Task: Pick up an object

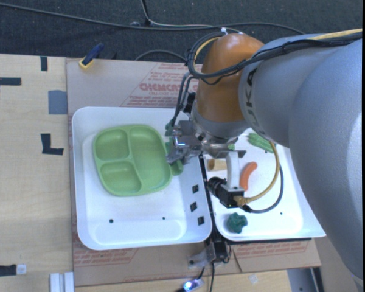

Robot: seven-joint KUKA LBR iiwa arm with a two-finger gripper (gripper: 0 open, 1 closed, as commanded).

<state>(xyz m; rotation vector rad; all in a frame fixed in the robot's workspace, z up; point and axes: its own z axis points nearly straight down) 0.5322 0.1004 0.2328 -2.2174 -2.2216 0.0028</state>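
The table [24, 181] has a pale wood-grain top marked with dark tape pieces toward nine o'clock. A brown cardboard sheet [125, 84] with red printing lies flat on it, from the centre toward twelve o'clock. On that sheet sit two shallow white bins side by side, touching along their inner walls: the left bin [88, 224] at about seven o'clock and the right bin [292, 221] at about four o'clock. A small yellow and blue clip [91, 55] rests at the sheet's eleven o'clock corner.
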